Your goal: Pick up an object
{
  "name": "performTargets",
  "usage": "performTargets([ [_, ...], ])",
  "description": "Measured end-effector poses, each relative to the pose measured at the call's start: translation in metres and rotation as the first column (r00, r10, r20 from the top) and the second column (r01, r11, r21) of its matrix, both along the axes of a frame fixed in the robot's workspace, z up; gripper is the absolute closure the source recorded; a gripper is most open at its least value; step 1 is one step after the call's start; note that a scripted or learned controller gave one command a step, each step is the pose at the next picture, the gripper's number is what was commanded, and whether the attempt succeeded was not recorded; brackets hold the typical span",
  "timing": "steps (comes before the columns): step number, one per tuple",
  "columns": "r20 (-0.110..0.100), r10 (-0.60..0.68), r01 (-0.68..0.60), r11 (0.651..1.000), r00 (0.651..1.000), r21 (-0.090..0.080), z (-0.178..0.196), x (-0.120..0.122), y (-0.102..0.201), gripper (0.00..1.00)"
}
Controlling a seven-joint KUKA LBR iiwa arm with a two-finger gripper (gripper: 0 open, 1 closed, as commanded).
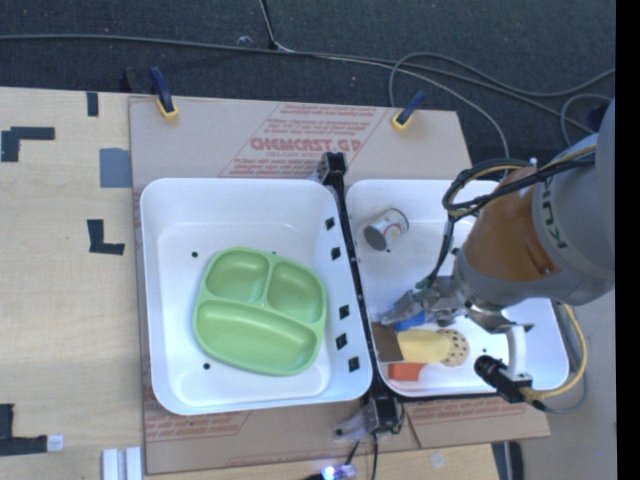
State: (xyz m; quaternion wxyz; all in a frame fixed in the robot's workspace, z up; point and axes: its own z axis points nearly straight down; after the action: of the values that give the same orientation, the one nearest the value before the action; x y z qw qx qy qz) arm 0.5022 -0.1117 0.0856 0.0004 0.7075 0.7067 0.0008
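In the right bin (pixel 560 313), a small heap of objects lies against the near left corner: a pale yellow wedge (pixel 425 346) with a round, hole-dotted end, a blue piece (pixel 408 321) just behind it, an orange-red block (pixel 405 371) at the front edge, and a brown flat piece (pixel 384 342) beside the divider. Farther back in the same bin, well apart from the heap, a small grey metal cup (pixel 379 233) lies on its side.

The gripper (pixel 428 303) sits low over the heap, right above the blue piece and close to the yellow wedge. Whether its jaws are apart or together cannot be told, as the wrist body covers them, and nothing is seen clamped between them.

The arm (pixel 560 233) comes in from the right, its orange band (pixel 505 238) above the wrist, bent down steeply into the bin, with black cables looping over it.

The left bin (pixel 165 208) holds a green divided plate (pixel 262 310), lying flat near its middle. Both bins rest on a cardboard sheet (pixel 300 138) held by two clamps.
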Motion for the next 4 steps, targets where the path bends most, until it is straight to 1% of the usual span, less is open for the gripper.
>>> performTargets([
  [1, 0.003, 0.003, -0.003, 1.0, 1.0, 0.0, 0.012, 0.001, 0.001, 1.0],
  [2, 0.001, 0.002, -0.002, 1.0, 1.0, -0.002, 0.056, 0.006, -0.004, 1.0],
  [3, 0.002, 0.003, -0.003, 1.0, 1.0, -0.002, 0.1, 0.011, 0.0, 1.0],
  [4, 0.003, 0.003, -0.003, 1.0, 1.0, -0.002, 0.152, 0.012, 0.0, 1.0],
])
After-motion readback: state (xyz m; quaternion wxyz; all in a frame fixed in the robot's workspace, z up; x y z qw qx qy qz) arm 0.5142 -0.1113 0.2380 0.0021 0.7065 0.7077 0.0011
